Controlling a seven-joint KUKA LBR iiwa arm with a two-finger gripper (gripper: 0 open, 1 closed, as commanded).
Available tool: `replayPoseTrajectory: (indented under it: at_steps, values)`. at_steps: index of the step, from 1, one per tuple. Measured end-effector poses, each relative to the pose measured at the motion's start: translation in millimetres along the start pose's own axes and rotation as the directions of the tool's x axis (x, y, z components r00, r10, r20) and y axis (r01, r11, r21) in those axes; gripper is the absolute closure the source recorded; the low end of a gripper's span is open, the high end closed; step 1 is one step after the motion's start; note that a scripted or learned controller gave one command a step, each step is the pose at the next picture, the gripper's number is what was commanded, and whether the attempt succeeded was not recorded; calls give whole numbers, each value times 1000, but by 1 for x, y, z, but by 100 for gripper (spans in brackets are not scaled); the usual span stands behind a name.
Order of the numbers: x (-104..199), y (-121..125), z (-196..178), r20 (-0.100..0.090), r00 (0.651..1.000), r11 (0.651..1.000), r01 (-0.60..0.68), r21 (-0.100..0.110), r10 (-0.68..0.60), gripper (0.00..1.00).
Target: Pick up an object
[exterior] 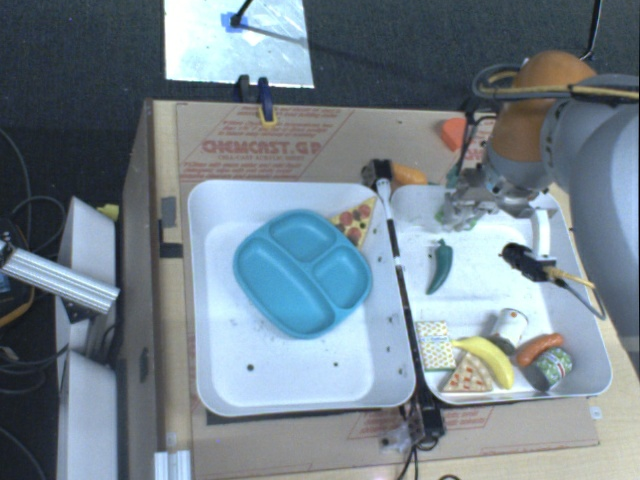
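A robotics lab, probably: a grey arm [590, 138] reaches over two white bins [300, 388] of toy food on a cardboard-topped bench [260, 143] (loose cables [20, 228] trail on dark carpet).

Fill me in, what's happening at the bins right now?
The arm reaches in from the right, its gripper low over the far end of the right bin, just above the green pepper. Nothing visibly held. The banana, pizza slice and sausage lie at the near end. The left bin holds the blue divided plate.
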State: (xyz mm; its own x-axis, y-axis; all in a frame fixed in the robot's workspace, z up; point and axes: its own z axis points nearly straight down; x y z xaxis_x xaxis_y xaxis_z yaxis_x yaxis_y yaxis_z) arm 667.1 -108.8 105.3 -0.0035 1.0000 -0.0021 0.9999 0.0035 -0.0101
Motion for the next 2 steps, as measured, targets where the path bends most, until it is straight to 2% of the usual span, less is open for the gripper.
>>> replayPoseTrajectory:
  at_steps: [2]
  values:
    - [0,2,-23,2,1000,1000,4,-7,-4,100]
